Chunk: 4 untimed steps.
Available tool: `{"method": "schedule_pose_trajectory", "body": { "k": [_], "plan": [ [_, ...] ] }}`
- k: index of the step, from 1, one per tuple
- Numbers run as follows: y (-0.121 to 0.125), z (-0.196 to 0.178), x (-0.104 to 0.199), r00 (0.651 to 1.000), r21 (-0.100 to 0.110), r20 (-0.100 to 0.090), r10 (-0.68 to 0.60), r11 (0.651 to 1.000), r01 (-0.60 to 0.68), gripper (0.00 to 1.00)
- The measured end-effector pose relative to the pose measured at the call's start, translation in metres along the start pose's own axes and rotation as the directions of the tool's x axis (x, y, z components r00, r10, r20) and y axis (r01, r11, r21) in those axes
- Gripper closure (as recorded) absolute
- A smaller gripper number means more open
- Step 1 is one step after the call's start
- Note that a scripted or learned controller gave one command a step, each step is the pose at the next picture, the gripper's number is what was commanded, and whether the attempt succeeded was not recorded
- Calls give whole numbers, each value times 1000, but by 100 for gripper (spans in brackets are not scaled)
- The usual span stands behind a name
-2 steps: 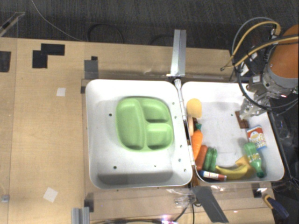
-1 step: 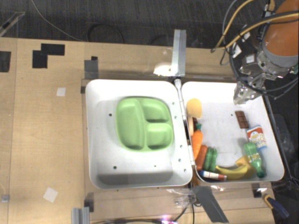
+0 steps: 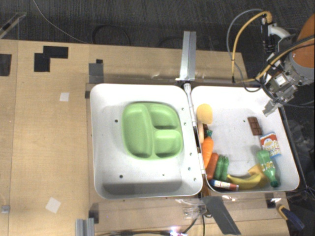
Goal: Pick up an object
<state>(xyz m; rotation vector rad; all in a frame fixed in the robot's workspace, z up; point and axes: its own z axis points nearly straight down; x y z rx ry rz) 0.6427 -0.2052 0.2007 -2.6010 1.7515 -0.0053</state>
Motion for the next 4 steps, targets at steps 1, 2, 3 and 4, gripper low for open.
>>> {"method": "schedule_pose_trajectory", "body": {
  "k": [1,2,3,4],
  "plan": [
    [-1,-1,-1,1000,2,-1,-1,1000,1,0],
    [13,82,-28,998,-4,4,57,998,-57,0],
    [40,111,-26,1000,5,-4,-21,1000,21,0],
    [81,109,-53,1000,6,-7,31,1000,-31,0]
  ]
}}
